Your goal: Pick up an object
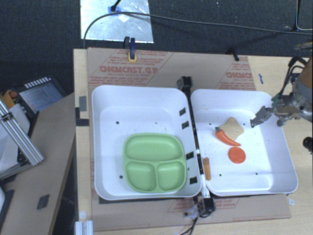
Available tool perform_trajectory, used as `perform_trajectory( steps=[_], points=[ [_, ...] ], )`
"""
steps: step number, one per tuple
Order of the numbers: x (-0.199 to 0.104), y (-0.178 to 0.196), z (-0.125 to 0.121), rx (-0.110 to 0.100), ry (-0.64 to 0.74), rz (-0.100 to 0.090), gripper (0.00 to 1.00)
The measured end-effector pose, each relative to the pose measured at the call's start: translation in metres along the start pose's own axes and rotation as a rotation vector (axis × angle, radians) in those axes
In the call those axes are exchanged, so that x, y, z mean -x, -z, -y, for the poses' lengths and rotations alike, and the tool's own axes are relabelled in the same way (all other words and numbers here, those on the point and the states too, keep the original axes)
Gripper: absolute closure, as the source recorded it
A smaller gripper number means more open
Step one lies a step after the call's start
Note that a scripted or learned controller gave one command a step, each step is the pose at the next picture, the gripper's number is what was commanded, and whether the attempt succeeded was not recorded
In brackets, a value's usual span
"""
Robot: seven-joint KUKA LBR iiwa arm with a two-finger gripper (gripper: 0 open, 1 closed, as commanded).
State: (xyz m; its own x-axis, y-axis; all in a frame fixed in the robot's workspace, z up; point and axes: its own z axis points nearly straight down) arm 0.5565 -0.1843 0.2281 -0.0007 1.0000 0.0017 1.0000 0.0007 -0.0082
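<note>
**Gripper over the right bin**

The gripper point(270, 115) hangs at the right bin's point(274, 180) right side, fingers parted around nothing. The objects lie left of it: bread piece point(233, 129) touching an orange carrot point(227, 137) (red disc point(237, 155) just nearer).

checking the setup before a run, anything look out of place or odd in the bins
One thing: a small orange stick lies against the divider at the right bin's left edge, apart from the other food items. The green tray sits flat in the left bin.
</note>
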Motion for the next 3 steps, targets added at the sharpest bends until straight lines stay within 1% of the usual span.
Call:
perform_trajectory(
  steps=[1, 3],
  points=[
    [0.0, 0.005, -0.002, 0.009, 0.003, 0.002, 0.0],
    [0.002, -0.08, 0.005, 0.006, 0.001, 0.001, 0.0]
  ],
)
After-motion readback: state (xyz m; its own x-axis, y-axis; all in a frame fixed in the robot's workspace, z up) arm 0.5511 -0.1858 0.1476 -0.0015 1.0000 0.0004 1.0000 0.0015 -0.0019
